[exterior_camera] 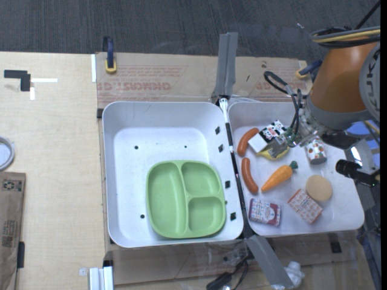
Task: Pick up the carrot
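Centre the pincer (289,139), whose state cannot be told here, over the carrot (277,178) body in the right bin (351,219), clear of the adjacent sausage (249,175).

Plate (184,199) in left bin (121,162)

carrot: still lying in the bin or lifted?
Lying in the bin. The carrot rests flat on the floor of the right bin, green top toward the upper right, beside a sausage. The gripper is above it, not around it.
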{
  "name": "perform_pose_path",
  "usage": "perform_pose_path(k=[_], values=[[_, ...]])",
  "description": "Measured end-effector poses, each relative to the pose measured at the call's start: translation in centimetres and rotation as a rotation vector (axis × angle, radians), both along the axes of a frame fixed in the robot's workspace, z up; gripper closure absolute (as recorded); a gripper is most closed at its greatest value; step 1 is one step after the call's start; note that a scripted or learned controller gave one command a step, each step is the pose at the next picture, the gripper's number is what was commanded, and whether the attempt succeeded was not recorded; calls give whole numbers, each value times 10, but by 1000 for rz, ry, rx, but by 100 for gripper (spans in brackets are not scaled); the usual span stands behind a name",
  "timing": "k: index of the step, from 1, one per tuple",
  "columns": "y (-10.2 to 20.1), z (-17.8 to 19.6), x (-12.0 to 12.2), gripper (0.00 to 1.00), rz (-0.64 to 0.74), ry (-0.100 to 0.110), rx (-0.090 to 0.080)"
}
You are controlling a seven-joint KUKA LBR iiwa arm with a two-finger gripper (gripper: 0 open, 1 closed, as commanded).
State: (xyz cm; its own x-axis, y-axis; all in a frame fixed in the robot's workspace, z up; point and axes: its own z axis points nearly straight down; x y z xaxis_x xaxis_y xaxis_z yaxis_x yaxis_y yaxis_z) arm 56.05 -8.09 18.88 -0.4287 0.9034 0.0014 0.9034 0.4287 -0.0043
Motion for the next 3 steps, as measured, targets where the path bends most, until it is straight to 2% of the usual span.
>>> perform_pose_path(k=[1, 2, 3], values=[[54, 0, 37, 100, 33, -1, 0], [54, 0, 37, 0, 33, 0, -1], [-2, 0, -6, 0, 29, 0, 0]])
